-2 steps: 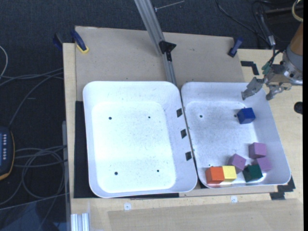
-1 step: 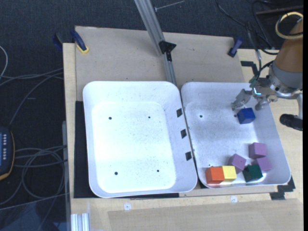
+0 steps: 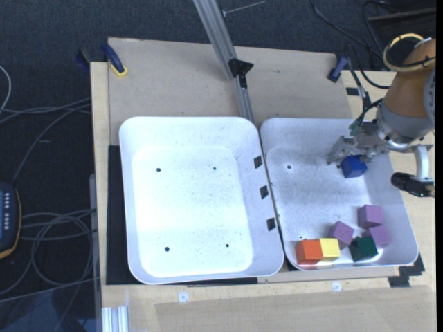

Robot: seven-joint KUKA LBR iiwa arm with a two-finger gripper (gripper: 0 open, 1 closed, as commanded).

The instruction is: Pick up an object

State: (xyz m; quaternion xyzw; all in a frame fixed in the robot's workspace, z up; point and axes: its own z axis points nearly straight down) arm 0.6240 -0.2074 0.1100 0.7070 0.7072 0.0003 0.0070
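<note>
My gripper [image 3: 353, 156] hangs over the far right part of the right bin [image 3: 304, 185], under the grey arm with its orange band [image 3: 408, 92]. A small blue block [image 3: 354, 167] sits between the fingertips, and the fingers look shut on it. In the bin's near right corner lie several more blocks: an orange one [image 3: 309, 250], a yellow one [image 3: 329, 247], a dark green one [image 3: 362, 248] and three purple ones [image 3: 342, 230] [image 3: 372, 215] [image 3: 380, 236].
The left bin [image 3: 187, 199] stands beside the right one, with small black clips [image 3: 263, 192] along the shared rim. A slanted metal bar [image 3: 221, 40] crosses the back of the bench. Cables lie on the floor at the left.
</note>
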